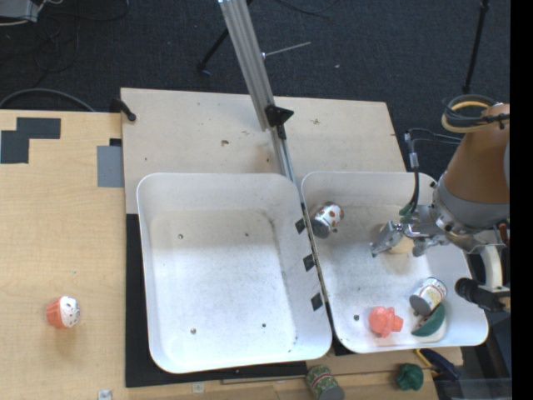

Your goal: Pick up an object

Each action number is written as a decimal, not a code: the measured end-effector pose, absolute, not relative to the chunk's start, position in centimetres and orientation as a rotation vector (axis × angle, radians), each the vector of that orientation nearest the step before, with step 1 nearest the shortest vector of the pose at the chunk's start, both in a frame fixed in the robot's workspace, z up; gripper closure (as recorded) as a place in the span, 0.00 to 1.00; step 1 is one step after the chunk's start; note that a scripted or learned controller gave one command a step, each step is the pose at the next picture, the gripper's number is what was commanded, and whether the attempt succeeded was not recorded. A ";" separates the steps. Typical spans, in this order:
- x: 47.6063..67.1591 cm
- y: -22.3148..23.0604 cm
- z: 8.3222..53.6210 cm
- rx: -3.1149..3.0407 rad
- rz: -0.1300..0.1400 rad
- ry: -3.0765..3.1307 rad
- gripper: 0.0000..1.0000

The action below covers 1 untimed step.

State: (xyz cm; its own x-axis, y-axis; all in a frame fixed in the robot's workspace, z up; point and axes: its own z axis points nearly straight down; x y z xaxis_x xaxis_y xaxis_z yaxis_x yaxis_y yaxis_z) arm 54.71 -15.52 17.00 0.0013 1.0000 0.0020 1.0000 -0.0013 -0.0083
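You are looking down on a dark carpeted floor strewn with cables, where a pale wooden bench (208,132) is carrying two shallow white bins side by side.

At the gripper (391,242), the metal fingers are reaching down and leftward into the right bin (358,190), and you can see a small pale object (402,243) sitting right at them. Whether the fingers are clamping it or merely pressing against it is too blurred to tell, so treat the grasp as unconfirmed. The wrist is angling in from the right edge, which is probably why the fingers are coming at the object sideways rather than straight down.

Moving outward, other candidates are lying in the same bin: a small round tin (326,218) close to the dividing wall, a pink toy (384,321) near the front edge, and a can (428,295) resting against a dark green piece (433,323) in the front right corner. They are sitting well apart from the gripper, so nothing is crowding it.

The left bin (166,223) is showing bare, speckled floor. An aluminium bar (250,52) is slanting up from between the bins. On the light wooden table to the left, a small orange and white toy (63,312) is resting alone.
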 end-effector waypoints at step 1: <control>54.1 -14.9 12.4 -2.216 0.006 -2.216 0.00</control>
